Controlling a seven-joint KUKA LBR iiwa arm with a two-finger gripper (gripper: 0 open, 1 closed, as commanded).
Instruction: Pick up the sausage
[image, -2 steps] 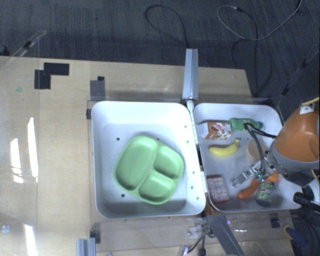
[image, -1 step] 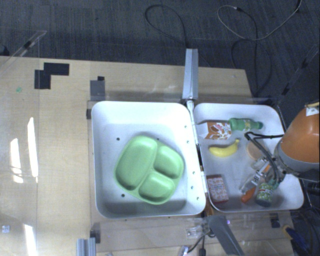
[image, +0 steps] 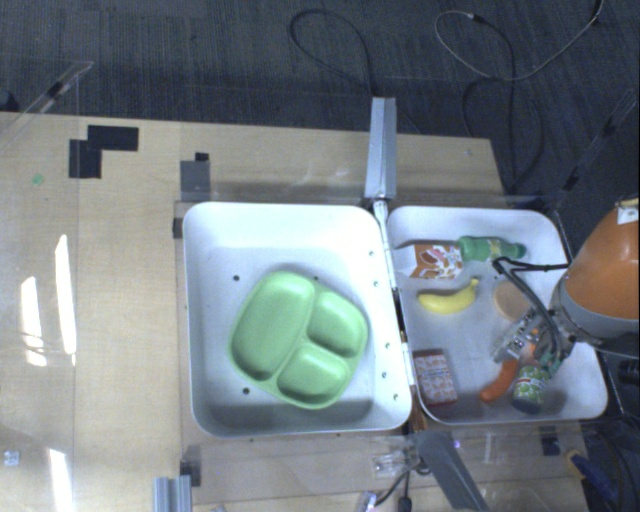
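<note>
The sausage (image: 496, 384) is a short orange-red piece lying slantwise near the front of the right bin (image: 580, 405). My gripper (image: 523, 346) hangs low over the bin, right at the sausage's upper right end. Cables and the wrist hide where the gripper meets it. The view does not show the sausage lifted off the bin floor.
A small green object (image: 530, 391) lies just right of the sausage. A banana (image: 447, 298), a green bottle with an orange label (image: 470, 253) and a dark packet (image: 435, 376) share the right bin. The left bin (image: 210, 250) holds a green divided plate (image: 300, 338).
</note>
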